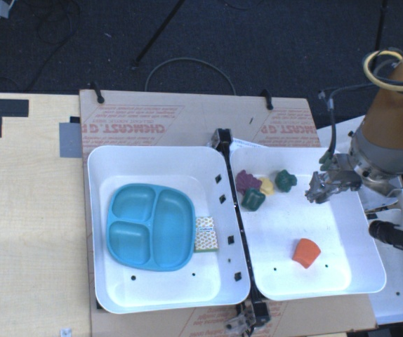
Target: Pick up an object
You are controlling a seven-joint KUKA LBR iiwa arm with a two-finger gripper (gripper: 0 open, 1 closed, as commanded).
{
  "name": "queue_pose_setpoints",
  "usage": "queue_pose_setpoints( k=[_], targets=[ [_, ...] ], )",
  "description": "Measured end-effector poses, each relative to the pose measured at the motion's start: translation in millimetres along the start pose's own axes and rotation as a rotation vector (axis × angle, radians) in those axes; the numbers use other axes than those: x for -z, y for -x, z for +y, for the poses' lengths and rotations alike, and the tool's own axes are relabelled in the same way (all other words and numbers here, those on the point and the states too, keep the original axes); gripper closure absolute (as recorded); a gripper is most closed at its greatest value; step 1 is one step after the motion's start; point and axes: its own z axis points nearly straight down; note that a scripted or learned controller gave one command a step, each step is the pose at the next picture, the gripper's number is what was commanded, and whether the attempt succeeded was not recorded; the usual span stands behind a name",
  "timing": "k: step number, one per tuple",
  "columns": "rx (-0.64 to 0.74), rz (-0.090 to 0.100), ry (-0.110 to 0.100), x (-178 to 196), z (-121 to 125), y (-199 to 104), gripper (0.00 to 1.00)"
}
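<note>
Claw [319, 190] seen over right bin [359, 276], near right wall; finger state cannot be told. Orange block [306, 252] lies below, apart, isolated. Advised: claw centred over block, lowered squarely, clustered toys [261, 187] avoided.

Orange block [306, 252] lying loose, right bin [356, 272].

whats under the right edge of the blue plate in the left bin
A small patterned sponge pokes out from beside or under the blue plate. How far it reaches beneath is hidden.
</note>
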Motion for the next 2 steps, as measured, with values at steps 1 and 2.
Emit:
queue_pose_setpoints(
  k=[1,2],
  targets=[
    [0.000,0.000,-0.001,-0.3,7.5,-46.1,1.00],
    [-0.001,0.000,-0.003,-5.0,10.5,-97.5,1.00]
  ],
)
